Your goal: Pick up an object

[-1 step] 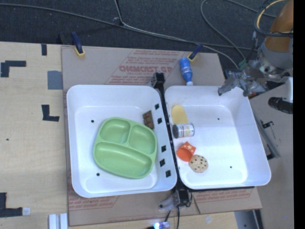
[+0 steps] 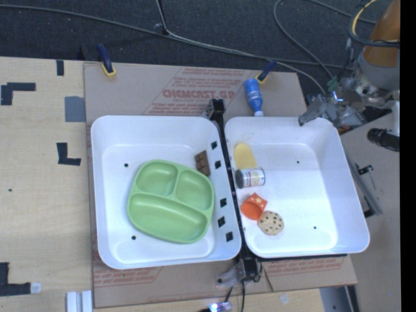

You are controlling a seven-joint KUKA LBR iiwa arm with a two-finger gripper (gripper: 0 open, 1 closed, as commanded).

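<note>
The right bin (image 2: 325,194) holds several small things along its left side: a pale yellow piece (image 2: 243,155), a small jar lying on its side (image 2: 250,177), an orange piece (image 2: 253,206) and a cookie (image 2: 270,223). A green divided plate (image 2: 171,200) lies in the left bin (image 2: 110,174), with a small brown block (image 2: 203,162) at that bin's right wall. My gripper (image 2: 318,114) hangs over the right bin's far right corner, well away from all the objects, with nothing seen in it.
A blue bottle (image 2: 253,96) lies on the cardboard just behind the right bin. Blue and yellow clamps (image 2: 106,62) hold the cardboard's far edge. Cables run across the dark floor behind. The right half of the right bin is bare white floor.
</note>
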